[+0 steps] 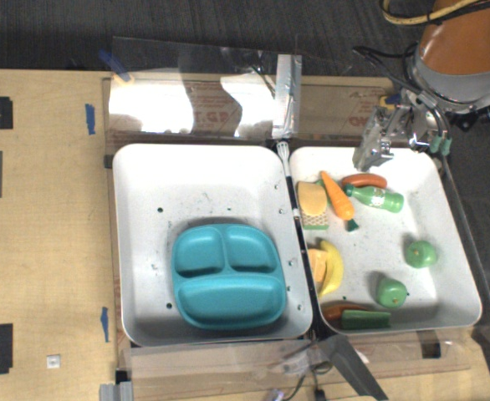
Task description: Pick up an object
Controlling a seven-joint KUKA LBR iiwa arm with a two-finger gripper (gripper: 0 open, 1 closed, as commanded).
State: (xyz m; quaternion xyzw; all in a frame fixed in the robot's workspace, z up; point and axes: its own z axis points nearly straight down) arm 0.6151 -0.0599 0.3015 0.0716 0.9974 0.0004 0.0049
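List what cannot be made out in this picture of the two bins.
- Pincer, camera view: small and blurred above the right bin; its state is unclear.
- Red and green item at the right bin's near edge: the rim partly hides it, so its kind is unclear.
- Tan item beside the carrot: too blurred to name.
- Arm: cut off by the top edge.

Teal tray (pixel 227 284), orange carrot (pixel 338 196), possibly yellow banana (pixel 328 267), white bins (pixel 198 167).
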